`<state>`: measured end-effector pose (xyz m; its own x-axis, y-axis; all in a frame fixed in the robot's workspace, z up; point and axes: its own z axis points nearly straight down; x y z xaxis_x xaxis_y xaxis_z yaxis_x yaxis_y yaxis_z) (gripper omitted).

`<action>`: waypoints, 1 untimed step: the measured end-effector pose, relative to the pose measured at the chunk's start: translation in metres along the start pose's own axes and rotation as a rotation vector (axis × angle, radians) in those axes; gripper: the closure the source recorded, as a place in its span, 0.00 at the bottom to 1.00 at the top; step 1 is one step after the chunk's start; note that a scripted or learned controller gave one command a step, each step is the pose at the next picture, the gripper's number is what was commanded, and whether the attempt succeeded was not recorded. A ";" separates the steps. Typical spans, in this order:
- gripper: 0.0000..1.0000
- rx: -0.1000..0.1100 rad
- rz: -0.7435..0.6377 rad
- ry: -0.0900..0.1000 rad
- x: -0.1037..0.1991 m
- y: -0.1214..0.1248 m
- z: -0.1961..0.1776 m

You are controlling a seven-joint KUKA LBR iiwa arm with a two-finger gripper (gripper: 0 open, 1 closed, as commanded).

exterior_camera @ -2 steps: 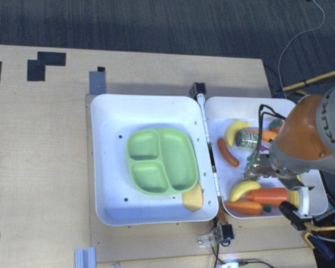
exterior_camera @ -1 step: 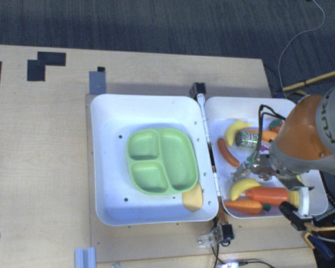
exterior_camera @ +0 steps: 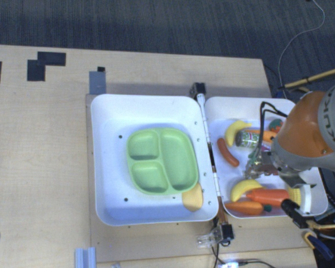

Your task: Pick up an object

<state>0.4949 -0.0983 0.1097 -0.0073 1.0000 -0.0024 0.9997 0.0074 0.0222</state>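
I see my arm (exterior_camera: 315, 135) reaching in from the right, orange band uppermost, wrist bent downward. My gripper (exterior_camera: 255, 166) points down and left, its tips low.

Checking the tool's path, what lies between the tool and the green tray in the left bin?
In the camera view, a red sausage and the bins' adjoining walls lie between the tool and the green tray.

Right bin (exterior_camera: 223, 106) floor — half hidden under the arm (exterior_camera: 307, 133) — claw fingertips indistinct.
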 end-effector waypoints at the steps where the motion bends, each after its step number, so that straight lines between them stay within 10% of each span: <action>1: 0.00 0.000 0.000 0.000 0.000 0.000 0.000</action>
<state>0.4949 -0.0983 0.1096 -0.0074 1.0000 -0.0024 0.9997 0.0075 0.0221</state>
